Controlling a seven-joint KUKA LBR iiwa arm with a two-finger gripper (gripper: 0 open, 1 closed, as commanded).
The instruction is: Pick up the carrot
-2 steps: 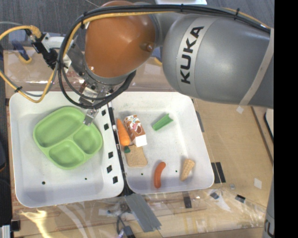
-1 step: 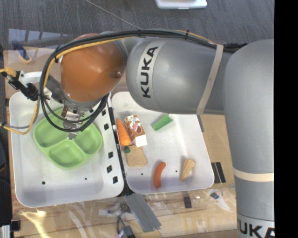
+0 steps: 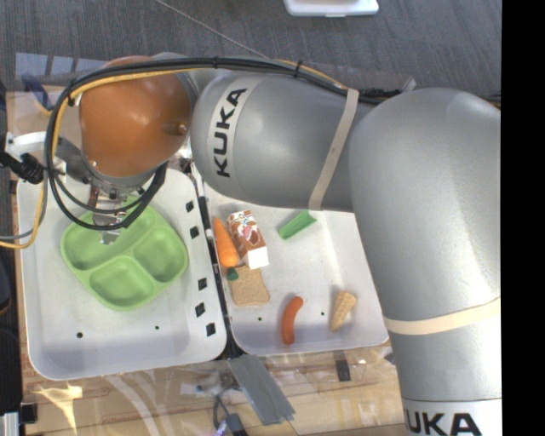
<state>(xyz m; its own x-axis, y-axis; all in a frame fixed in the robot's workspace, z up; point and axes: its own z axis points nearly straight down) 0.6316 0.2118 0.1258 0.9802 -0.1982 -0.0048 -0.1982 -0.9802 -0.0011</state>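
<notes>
The arm [image 3: 341, 145] is reaching across from the right, and its gripper [image 3: 108, 223] is hanging over the left bin [image 3: 51, 332], just above the green tray [image 3: 123, 260]. Whether it is spread or pressed together I cannot tell — the wrist is covering it.

The carrot [image 3: 225, 243] is lying in the right bin [image 3: 358, 255], against the dividing wall, touching a small packet [image 3: 247, 237] on its right, with a cracker [image 3: 249, 288] just below. A sausage [image 3: 291, 319], a cone [image 3: 342, 308] and a green block [image 3: 296, 224] are sitting further off.

To do this well, the gripper should be crossing the divider and closing across the carrot's width — the wall and packet are leaving little room either side.

The bins are resting on a wooden bench [image 3: 153, 387] over grey carpet [image 3: 85, 25].
</notes>
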